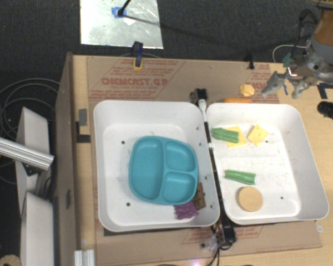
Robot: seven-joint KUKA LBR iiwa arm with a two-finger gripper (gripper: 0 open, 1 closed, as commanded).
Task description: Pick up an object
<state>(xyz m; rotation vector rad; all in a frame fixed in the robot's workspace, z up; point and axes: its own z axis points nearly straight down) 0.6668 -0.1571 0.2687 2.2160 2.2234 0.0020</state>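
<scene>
My gripper hangs at the upper right, above the bench just beyond the far edge of the right bin. Its two fingers are spread apart with nothing between them. In the right bin lie a green piece on a yellow slab, a yellow wedge, a second green piece and a tan disc. The left bin holds a teal divided plate, with a purple item and a brown item at its near edge.
On the bench behind the right bin sit a small yellow round object and an orange stick. A black clamp stands where the bins meet. Cables and metal parts lie left of the bench.
</scene>
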